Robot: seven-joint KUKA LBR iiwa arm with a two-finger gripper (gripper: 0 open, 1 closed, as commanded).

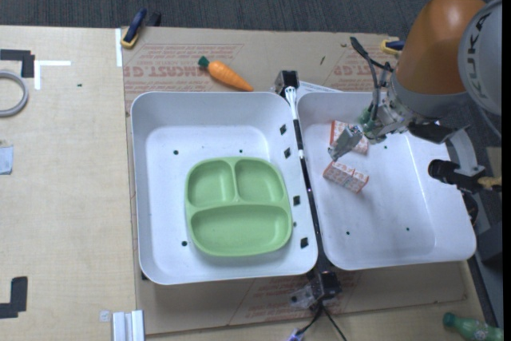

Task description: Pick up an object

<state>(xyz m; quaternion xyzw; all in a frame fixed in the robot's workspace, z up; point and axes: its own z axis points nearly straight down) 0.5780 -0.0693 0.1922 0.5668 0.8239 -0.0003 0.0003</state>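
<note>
My gripper (346, 145) hangs low over the back left part of the right bin (403, 247), on the grey arm with the orange band (437, 40). Just below and in front of it lies a small pink and white box (346, 176), flat on the bin floor. A second pink and white packet (343, 129) lies right behind the gripper and is partly hidden by it. I see nothing lifted off the bin floor.
The left bin (160, 172) holds a green divided plate (237, 206). A toy carrot (226, 73) lies on the cardboard behind the bins. A blue clip (134, 26) sits at the bench's back edge, and a green bottle (471, 325) lies at the bottom right.
</note>
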